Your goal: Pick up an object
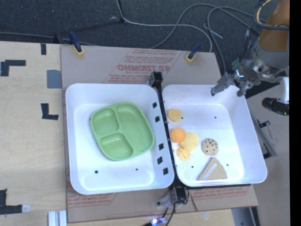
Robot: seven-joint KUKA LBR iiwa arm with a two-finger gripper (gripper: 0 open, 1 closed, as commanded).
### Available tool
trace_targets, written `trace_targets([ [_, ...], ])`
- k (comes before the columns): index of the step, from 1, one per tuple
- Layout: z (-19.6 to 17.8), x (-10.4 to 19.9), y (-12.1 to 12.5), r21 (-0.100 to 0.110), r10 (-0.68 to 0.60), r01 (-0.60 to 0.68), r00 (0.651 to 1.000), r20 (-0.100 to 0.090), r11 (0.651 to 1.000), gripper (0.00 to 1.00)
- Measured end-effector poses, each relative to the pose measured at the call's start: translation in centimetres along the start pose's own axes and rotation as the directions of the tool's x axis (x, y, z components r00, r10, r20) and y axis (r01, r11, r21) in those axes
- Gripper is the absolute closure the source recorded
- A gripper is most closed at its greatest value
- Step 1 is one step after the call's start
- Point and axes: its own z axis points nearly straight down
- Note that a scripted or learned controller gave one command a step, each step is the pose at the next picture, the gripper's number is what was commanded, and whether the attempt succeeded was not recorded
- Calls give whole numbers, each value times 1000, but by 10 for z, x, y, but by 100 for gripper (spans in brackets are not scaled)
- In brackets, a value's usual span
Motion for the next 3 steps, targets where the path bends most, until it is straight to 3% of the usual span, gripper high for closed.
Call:
trace_targets([
  [1, -8, 1, 2, -13, -3, 3, 1000, 3, 1000, 0],
  [3, 113, 2, -8, -8, -3, 3, 1000, 3, 1000, 0],
])
